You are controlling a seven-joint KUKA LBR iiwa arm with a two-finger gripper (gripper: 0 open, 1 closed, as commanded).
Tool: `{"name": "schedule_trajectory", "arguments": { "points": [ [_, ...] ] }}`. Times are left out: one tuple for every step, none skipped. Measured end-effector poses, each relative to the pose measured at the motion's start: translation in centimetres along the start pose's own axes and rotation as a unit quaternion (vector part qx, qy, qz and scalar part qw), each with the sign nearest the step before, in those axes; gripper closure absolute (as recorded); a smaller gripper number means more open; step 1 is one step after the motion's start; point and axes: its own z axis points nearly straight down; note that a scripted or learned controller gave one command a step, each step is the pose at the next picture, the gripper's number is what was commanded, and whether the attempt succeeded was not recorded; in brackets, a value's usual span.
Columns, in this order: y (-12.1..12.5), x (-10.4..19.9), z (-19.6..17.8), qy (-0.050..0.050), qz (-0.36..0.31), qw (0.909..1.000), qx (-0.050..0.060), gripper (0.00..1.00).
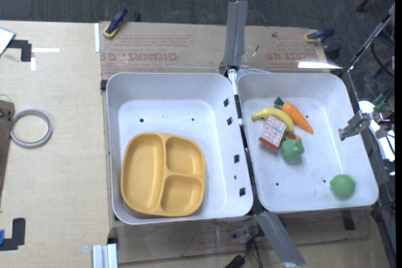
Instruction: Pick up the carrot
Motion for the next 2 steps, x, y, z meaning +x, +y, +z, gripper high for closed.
{"name": "schedule_trajectory", "arguments": {
  "points": [
    [3.0,1.9,9.2,0.0,-0.016,0.9999,0.0,0.0],
    [10.8,4.0,10.1,-0.001,-0.086,0.9963,-0.001,0.0]
  ]
}}
